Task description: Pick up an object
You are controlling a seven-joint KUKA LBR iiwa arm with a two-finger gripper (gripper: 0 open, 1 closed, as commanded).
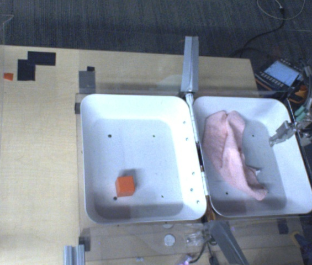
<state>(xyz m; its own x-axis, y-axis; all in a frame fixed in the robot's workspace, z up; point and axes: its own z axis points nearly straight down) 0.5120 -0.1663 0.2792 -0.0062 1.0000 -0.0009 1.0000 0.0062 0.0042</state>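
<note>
Camera view, L bin (pixel 98 148) orange block (pixel 125 186), R bin (pixel 294 164) pink cloth (pixel 227 148)

The counter (pixel 34 148) looks like pale wood or laminate, smooth with a faint sheen and a bright glare patch near its left edge. Both bins, the left bin (pixel 95 109) and the right bin (pixel 294 197), look like smooth white plastic, matt to slightly satin. A pink cloth (pixel 227 148) lies soft, rumpled and matt. The orange block (pixel 125 186) is plain and matt. A grey bar (pixel 190 65) between the bins looks like brushed metal. The floor (pixel 117 10) has a dark, rough carpet-like weave.
</note>
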